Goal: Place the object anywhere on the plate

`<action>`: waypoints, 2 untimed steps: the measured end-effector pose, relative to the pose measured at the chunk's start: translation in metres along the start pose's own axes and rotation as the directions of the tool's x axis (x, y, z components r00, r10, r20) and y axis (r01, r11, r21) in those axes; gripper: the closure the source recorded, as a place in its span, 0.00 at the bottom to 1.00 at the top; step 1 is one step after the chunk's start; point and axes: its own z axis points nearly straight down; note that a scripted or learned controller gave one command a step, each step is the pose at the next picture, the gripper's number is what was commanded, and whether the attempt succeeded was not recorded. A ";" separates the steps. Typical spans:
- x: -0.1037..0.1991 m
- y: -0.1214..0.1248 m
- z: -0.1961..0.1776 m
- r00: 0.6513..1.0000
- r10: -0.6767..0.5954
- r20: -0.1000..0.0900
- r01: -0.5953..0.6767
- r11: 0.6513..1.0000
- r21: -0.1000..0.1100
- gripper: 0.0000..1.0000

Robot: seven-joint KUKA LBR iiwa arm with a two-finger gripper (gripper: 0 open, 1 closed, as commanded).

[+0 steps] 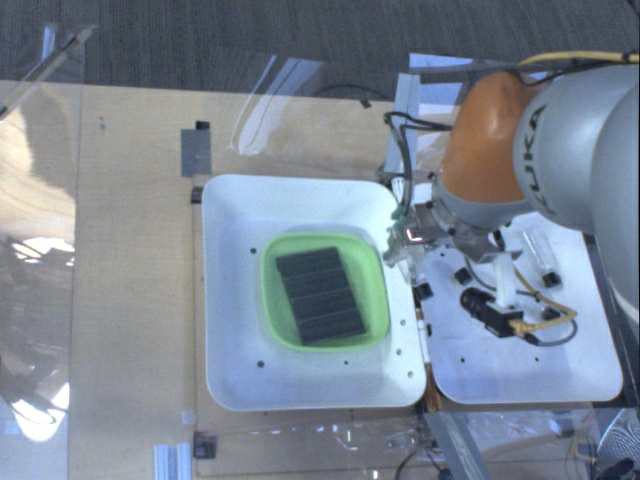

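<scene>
Already the block (320,295) lies on the plate (376,298), just left of my hand (407,236); grip state I cannot tell.

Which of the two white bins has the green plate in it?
The bin on the view's left: the green plate sits in it, a dark ridged block lying on the plate. The other bin, under the arm, shows none.

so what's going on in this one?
The KUKA arm reaches in from the right, with its hand over the seam between the two white bins. A dark ridged block lies flat on the green plate in the left bin, apart from the hand. It looks placed.
</scene>
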 end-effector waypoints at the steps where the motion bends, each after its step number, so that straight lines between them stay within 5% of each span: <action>1: 0.000 0.000 0.000 1.000 0.001 0.000 -0.001 1.000 0.000 0.00; 2: -0.056 0.042 0.000 1.000 0.001 0.002 -0.001 1.000 -0.002 0.00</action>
